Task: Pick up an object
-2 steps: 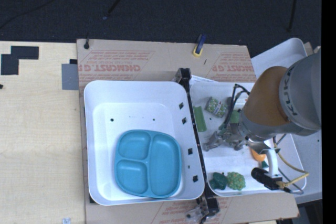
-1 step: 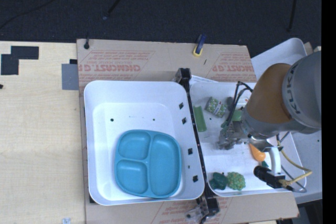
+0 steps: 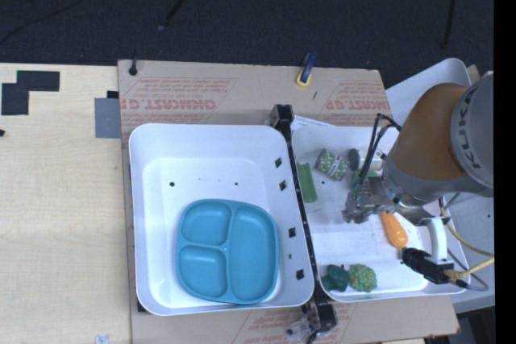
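Arm: grey body with an orange band (image 3: 431,145), closest to the lens, reaching in from the right and hiding part of the right bin — its far end is cut off by the frame.
Desk: pale wood top (image 3: 56,213) under a printed cardboard sheet (image 3: 242,97).
Left bin: shallow white plastic (image 3: 210,149), rounded corners.
Tray: smooth blue plastic (image 3: 228,251), three compartments, lying in the left bin.
Right bin: white (image 3: 322,213), partly covered by the arm.
Tool: dark and blurred (image 3: 360,204), low over the right bin's middle — cannot tell how its fingers stand or whether it touches anything.
Green stick: long, flat (image 3: 306,182), beside the divider.
Orange piece: carrot-shaped (image 3: 395,230), just right of the tool.
Green lumps: two bumpy ones (image 3: 351,278) touching at the near wall.
Speckled green object: small, hard to identify (image 3: 330,163), near the far wall.
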You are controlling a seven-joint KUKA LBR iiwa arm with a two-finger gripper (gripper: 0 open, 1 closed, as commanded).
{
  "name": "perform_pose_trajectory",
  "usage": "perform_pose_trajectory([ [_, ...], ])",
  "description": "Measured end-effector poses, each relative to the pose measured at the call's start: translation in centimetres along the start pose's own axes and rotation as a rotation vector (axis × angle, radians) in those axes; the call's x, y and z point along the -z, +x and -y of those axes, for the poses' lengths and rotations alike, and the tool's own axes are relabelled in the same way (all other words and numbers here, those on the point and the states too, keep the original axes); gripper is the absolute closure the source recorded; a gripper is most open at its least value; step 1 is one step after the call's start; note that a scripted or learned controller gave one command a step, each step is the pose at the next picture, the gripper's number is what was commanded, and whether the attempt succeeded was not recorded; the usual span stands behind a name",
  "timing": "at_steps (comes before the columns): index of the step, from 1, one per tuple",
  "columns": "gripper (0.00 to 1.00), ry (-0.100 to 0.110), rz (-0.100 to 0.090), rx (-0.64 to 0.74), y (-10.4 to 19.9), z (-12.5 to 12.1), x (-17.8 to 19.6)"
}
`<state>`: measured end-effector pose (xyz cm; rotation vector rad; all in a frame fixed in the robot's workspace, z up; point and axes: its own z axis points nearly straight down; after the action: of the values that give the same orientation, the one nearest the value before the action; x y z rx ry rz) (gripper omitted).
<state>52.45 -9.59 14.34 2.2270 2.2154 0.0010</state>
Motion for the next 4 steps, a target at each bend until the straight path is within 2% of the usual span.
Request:
perform_pose_trajectory([
  [1,1.0,-0.003,0.001,0.005,-0.6,-0.2,6.2],
  [2,1.0,0.0,0.0,0.005,-0.6,-0.3,8.5],
  [3,1.0,0.001,-0.001,0.008,2.4,-4.1,8.4],
  [4,1.0,0.002,-0.001,0.008,5.0,-5.6,9.3],
])
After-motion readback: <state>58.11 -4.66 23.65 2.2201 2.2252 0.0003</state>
